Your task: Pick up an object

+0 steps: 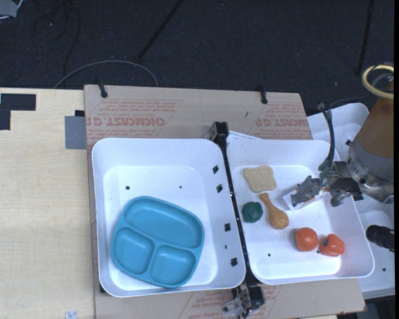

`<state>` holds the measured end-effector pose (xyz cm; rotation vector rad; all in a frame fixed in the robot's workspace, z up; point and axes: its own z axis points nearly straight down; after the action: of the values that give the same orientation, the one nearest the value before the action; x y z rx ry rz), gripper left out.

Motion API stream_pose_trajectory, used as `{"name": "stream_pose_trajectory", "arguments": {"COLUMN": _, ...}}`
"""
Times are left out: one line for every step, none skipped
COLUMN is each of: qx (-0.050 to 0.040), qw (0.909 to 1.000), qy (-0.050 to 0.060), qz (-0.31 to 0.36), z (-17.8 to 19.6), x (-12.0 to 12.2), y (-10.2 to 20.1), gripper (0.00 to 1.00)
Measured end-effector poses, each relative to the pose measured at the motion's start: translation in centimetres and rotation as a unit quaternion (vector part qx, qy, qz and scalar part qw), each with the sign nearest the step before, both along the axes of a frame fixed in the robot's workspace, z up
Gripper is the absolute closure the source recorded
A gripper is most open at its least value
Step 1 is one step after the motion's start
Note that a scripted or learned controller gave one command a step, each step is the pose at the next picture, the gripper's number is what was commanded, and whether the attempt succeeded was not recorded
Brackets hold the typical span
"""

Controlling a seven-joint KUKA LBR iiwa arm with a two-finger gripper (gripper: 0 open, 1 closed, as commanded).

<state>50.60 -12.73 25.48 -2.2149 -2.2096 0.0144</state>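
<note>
Fingers of the gripper (304,193) hang low over the right bin (356,261) near its right wall; whether they are spread or pressed together I cannot tell, and nothing shows between them.

Largest first. A blue divided plate (158,240) lies alone in the left bin (153,155); it looks stiff, smooth and wide, probably too broad to pinch except at the rim. In the right bin, toward its middle, lies a tan drumstick-shaped toy (274,212) with a flat beige piece (259,178) just beyond its thin end. Both are likely light plastic, and the drumstick's narrow shaft seems the best hold. Near the front right corner two small red-orange fruits (319,242) touch, round and probably prone to roll. Smallest, a dark green lump (253,211) sits just beside the drumstick.

Both bins rest on brown cardboard (186,115) over a pale tabletop (33,198), with dark floor beyond.
</note>
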Motion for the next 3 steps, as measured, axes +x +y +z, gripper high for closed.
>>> {"name": "stream_pose_trajectory", "arguments": {"qx": -0.0007, "qw": 1.0000, "qy": -0.006, "qz": 0.001, "z": 0.7, "x": 0.2, "y": 0.0, "gripper": 0.00}}
{"name": "stream_pose_trajectory", "arguments": {"qx": -0.0002, "qw": 1.0000, "qy": -0.003, "qz": 0.001, "z": -5.2, "x": -0.4, "y": -0.7, "gripper": 0.00}}
{"name": "stream_pose_trajectory", "arguments": {"qx": -0.0001, "qw": 1.0000, "qy": -0.005, "qz": 0.001, "z": -9.9, "x": -0.2, "y": 0.2, "gripper": 0.00}}
